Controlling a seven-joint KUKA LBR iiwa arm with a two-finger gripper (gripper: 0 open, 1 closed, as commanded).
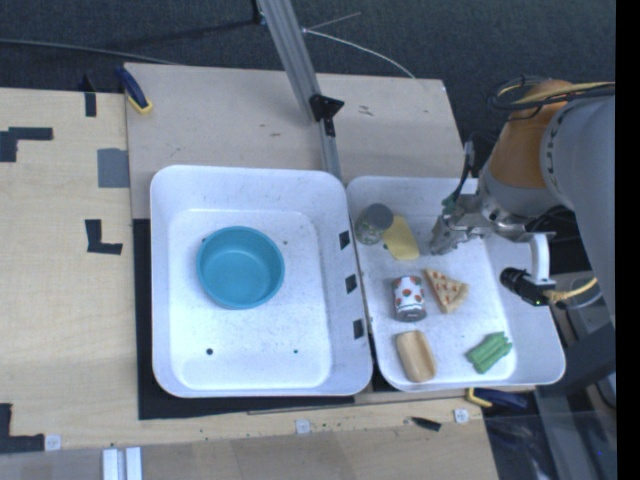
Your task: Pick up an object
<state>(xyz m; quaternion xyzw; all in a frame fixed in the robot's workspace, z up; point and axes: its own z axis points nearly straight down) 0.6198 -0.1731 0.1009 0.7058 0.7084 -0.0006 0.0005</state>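
Nearest in the right bin (540, 373) lie a bread roll (415, 355) and a green piece (488, 352); beyond them a small can (408, 297) and a pizza wedge (446, 290). The wedge looks light, stiff (likely plastic), best pinched across its narrow sides. Farther up, the gripper (446, 236) hovers with nothing between its fingers; how wide they stand, I cannot tell

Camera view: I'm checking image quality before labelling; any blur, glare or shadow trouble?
Camera view: soft overall, small items lack detail; even lighting, no harsh glare on the shallow white bins; round blue plastic bowl casts faint shadow; grey two-finger gripper slightly blurred.
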